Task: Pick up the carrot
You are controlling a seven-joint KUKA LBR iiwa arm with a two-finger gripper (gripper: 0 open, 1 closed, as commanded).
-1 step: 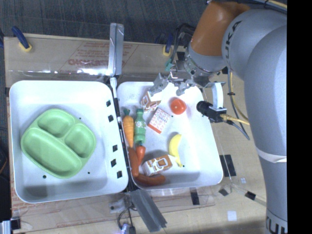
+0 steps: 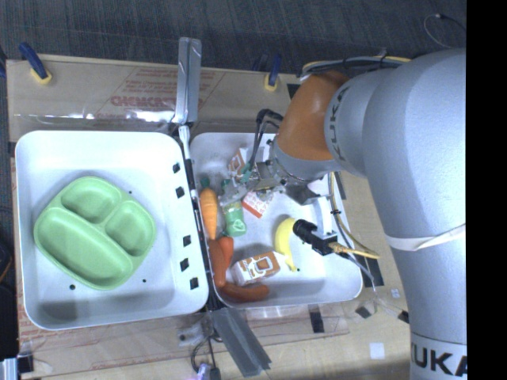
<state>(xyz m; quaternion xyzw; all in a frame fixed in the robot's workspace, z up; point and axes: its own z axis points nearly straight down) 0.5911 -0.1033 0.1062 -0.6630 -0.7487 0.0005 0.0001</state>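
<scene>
**Carrot against the divider wall, arm over the right bin**

The carrot (image 2: 209,213) lies in the right bin (image 2: 348,287), pressed along that bin's left wall, its length running up and down the view. All places below are given from the carrot.

Just below it, end to end and also along the wall, lies a red pepper-like piece (image 2: 222,261), and below that a sausage (image 2: 244,293) rests against the bin's near rim. Just to the carrot's right sits a small green item (image 2: 235,221), touching or nearly so. Further right and lower is a small carton (image 2: 257,267); beyond that lies a banana (image 2: 285,242). Up and to the right of the carrot is a clutter of small packets (image 2: 252,200).

The gripper (image 2: 255,179) hangs above and to the right of the carrot, over the packets, under the arm's orange band (image 2: 305,125). Whether its jaws are spread or pressed together cannot be told. Nothing shows between them.

The carrot's left side is closed off by the wall; its right side is crowded by the green item. Its upper end has a little bare floor.

To the carrot's left, past the divider, the left bin (image 2: 47,145) holds a green tray (image 2: 93,229), with bare white floor all round it.
</scene>
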